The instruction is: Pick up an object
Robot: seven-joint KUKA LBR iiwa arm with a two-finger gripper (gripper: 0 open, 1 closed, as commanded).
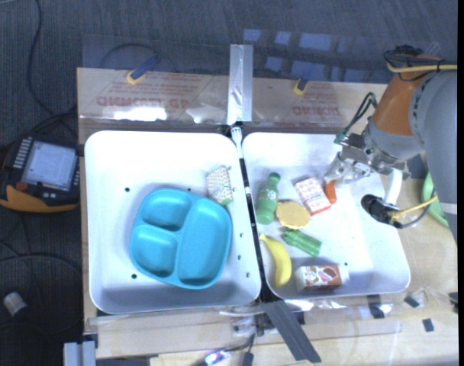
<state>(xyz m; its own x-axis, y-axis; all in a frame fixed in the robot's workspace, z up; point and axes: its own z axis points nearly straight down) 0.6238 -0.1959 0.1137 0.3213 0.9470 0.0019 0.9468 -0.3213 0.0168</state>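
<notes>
White plastic, two shallow bins side by side on the worktop (140, 90), a dark divider between them.

Left bin (110, 204): a blue compartment tray (182, 236) lies near the middle, three sections, tilted a little against the bin's lines. A small patterned packet (219, 183) sits at the tray's upper right corner, close to the divider.

Right bin (377, 258): a cluster of objects in its left half. A green bottle (268, 198) lies against the divider wall. Just right of it, a round tan cookie-like disc (294, 214). Above the disc, a red-and-white carton (311, 194), tilted, with an orange-red piece (330, 191) at its right edge. Below the disc, a second green item (301, 241), elongated, lying at a slant. A yellow banana (278, 259) curves along the lower left of the bin. A small brown-and-red box (320, 277) lies near the front wall, just beside the banana's tip.

Arm (438, 120) enters from the right, orange band visible above the wrist. End effector (346, 166) sits low over the upper part of the right bin, just right of the carton and the orange-red piece. Nothing visible between its fingers; how far they are spread I cannot tell, as the view is too blurred there.

Off the worktop at left, a handheld pendant with a screen (41, 172) on the dark floor (217, 6).
</notes>
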